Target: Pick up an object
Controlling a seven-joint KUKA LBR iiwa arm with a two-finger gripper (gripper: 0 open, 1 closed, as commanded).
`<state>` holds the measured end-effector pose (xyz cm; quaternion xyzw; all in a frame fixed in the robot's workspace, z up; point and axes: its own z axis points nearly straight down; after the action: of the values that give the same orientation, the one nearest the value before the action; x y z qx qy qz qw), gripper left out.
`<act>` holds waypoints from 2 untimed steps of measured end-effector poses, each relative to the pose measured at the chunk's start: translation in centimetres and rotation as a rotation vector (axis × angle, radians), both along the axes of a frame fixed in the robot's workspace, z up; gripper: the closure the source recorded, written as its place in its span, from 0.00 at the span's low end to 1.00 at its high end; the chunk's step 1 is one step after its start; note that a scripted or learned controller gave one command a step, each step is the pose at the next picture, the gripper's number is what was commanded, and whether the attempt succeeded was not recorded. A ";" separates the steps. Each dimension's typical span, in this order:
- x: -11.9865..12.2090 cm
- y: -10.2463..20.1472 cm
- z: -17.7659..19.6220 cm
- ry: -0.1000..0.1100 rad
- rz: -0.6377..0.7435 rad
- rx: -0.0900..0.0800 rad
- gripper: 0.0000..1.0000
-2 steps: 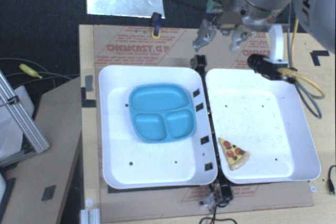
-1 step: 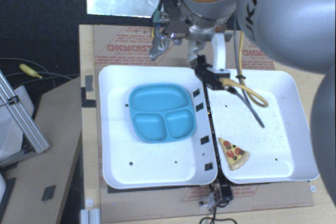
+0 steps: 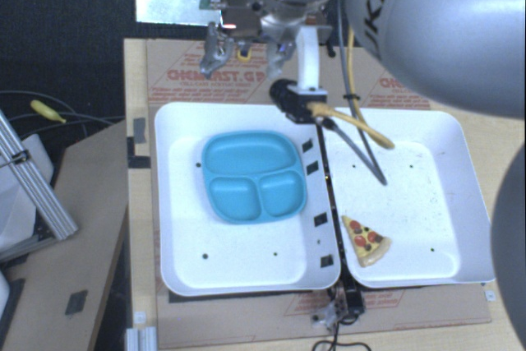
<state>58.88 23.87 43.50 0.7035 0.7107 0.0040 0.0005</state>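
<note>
A blue divided plate (image 3: 251,175) lies in the middle of the left bin (image 3: 238,255). A toy pizza slice (image 3: 364,240) rests near the front left corner of the right bin (image 3: 427,201). My gripper (image 3: 246,55) hangs high over the bench behind the left bin's far edge, well back from both objects. Its two metal fingers (image 3: 215,55) stand apart and open, with nothing held between them.
A white post with a black fitting (image 3: 289,99) hangs from the wrist over the far end of the divider between the bins. A yellow cable (image 3: 362,127) and a grey one trail from it across the right bin. The large grey arm body covers the upper right.
</note>
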 end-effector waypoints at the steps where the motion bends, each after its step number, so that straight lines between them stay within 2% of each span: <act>1: 0.1 -0.4 0.9 0.001 -0.001 -0.002 1.00; 2: -4.9 -2.5 -4.3 0.012 -0.012 -0.007 1.00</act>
<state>54.02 21.36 39.22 0.7076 0.7066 -0.0027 -0.0014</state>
